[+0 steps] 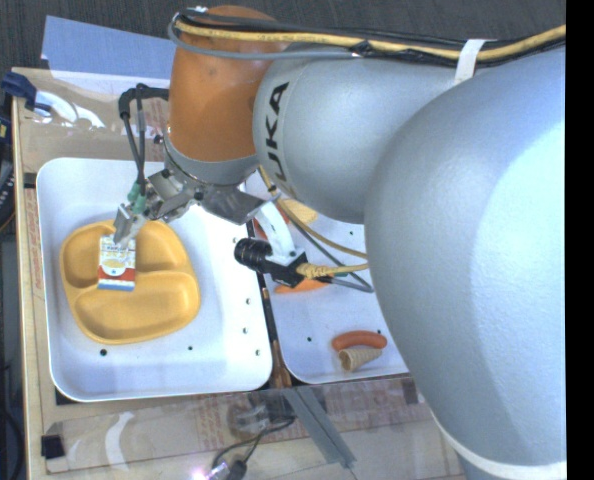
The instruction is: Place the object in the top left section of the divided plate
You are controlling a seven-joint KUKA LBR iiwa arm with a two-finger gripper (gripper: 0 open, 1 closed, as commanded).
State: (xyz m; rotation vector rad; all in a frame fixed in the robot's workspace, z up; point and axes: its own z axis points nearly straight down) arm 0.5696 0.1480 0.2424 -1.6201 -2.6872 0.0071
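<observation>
The yellow plate (127, 293) sits in the left bin (217, 368). It has three parts. A small packet (117, 263) with a white top and a red and blue bottom is on the plate, over its upper left part, close to the ridge in the middle. The packet's long side runs up and down, tipped a little, with its top end pointing toward the gripper (129, 218).

The gripper is just above the packet, right at its top edge. I cannot tell if it is pinching the packet or has let go, because the tips are too small and hidden to make out.

So the job looks almost done. The packet seems to be in or over the right part of the plate. What is left, I think, is to let it go if it is held, and lift the arm away.

To the right of the plate, the other bin (312, 363) holds an orange carrot (299, 286) and a hot dog (359, 346).
</observation>
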